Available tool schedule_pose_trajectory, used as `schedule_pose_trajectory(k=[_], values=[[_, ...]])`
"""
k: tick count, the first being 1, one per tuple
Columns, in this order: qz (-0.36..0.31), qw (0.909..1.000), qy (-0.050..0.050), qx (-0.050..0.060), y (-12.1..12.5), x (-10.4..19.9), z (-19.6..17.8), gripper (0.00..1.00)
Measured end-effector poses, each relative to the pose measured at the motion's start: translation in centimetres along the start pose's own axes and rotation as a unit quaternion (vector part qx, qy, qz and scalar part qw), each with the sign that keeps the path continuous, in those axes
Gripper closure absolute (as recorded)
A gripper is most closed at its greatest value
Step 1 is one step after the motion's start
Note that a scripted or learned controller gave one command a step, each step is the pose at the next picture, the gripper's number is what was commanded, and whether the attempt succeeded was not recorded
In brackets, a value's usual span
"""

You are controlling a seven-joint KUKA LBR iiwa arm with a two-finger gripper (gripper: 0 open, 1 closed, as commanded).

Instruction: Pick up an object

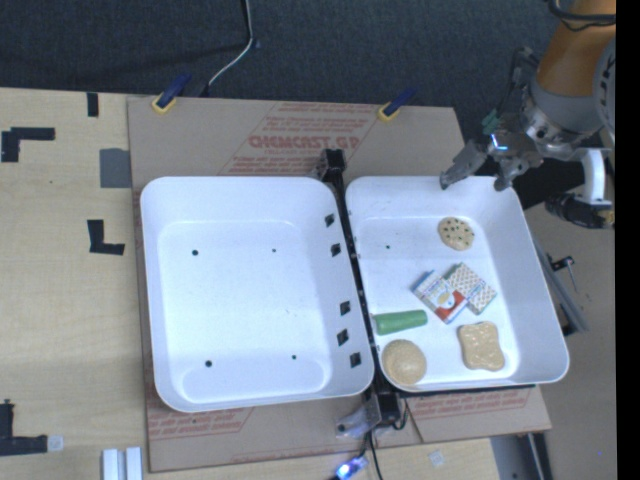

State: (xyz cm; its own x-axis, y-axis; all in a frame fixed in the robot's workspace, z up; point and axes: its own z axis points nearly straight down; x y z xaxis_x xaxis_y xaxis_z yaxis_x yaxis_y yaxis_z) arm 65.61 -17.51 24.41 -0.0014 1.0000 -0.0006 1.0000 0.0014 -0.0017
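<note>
My gripper (482, 166) hangs open and empty over the right bin's (540, 298) far rim. The cookie (456, 233) is my nearest target, lying just below and slightly left.

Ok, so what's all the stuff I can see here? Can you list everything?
bins: 2, white, side by side on the bench.
cookie: 1, tan with dark chips, far part of right bin.
small box: 1, white, red and blue, middle of right bin.
green piece: 1, green, right bin near the divider.
round bun: 1, tan, near corner of right bin.
toast-shaped piece: 1, tan, near part of right bin.
clamps: 2, blue and yellow, far edge of the cardboard.
arm: 1, grey and orange, at the right.
gripper: 1, dark, open, above right bin's far edge, holding nothing.
</note>
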Motion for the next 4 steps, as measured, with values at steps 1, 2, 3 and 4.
schedule_pose_trajectory(k=[1,2,3,4], values=[[-0.001,1.0,0.002,0.006,0.9,3.6,13.9,0.0],[0.0,1.0,0.0,0.0,1.2,3.3,12.9,0.0],[-0.001,1.0,0.001,0.001,-1.1,8.2,13.7,0.0],[0.0,1.0,0.0,-0.002,1.4,8.0,10.8,0.0]])
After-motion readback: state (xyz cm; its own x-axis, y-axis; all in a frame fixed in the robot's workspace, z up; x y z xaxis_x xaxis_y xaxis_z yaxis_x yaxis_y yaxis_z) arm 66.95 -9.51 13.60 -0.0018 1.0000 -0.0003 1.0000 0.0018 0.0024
